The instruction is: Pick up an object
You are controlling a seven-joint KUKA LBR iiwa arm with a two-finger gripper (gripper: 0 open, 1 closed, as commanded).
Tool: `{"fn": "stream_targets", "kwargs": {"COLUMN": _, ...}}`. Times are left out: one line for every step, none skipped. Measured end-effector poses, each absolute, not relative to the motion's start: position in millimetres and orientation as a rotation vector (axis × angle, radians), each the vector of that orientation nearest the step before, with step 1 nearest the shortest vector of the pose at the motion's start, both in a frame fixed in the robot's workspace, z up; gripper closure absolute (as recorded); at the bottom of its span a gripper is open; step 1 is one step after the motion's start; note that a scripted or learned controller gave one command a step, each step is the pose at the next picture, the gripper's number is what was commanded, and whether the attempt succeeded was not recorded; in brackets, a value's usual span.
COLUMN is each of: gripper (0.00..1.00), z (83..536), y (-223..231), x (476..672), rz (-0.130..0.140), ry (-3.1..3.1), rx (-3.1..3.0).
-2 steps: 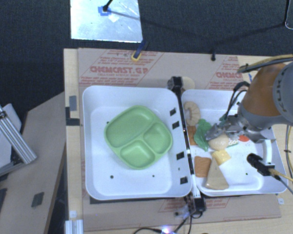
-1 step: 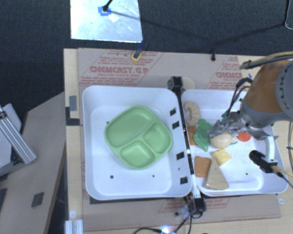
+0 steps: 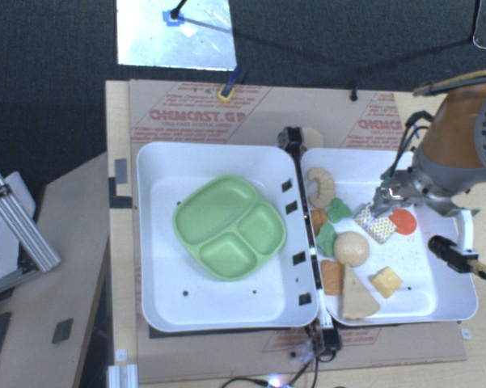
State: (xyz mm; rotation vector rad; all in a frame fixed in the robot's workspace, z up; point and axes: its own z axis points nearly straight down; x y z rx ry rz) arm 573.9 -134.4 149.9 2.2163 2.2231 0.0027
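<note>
Speckled grey-white block (image 3: 378,228) lying in the right white bin (image 3: 449,301), just under the two-finger gripper (image 3: 382,206) | step: gripper hovering at the block, seemingly closing in; finger spread unclear, cannot tell any hold | next: needing a firm close, straight lift | crowding: orange-red disc (image 3: 403,221), beige round ball (image 3: 351,248), green leafy piece (image 3: 338,210) nearby | green divided plastic plate (image 3: 230,226) sitting in the left bin.

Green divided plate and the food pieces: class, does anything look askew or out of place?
The green divided plate lies turned at an angle to the left bin's walls. The food pieces crowd the right bin's left side, against the divider. Nothing looks spilled or damaged.
</note>
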Motion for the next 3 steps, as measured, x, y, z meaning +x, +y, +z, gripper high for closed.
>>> {"fn": "stream_targets", "kwargs": {"gripper": 1.00, "z": 213.1, "y": -135.7, "x": 571.4, "rz": 0.005, "ry": 2.222, "rx": 2.214}}
{"fn": "stream_targets", "kwargs": {"gripper": 1.00, "z": 224.9, "y": -135.8, "x": 572.4, "rz": 0.003, "ry": 2.224, "rx": 2.215}}
{"fn": "stream_targets", "kwargs": {"gripper": 1.00, "z": 219.1, "y": -80.0, "x": 593.8, "rz": 0.004, "ry": 2.230, "rx": 2.210}}
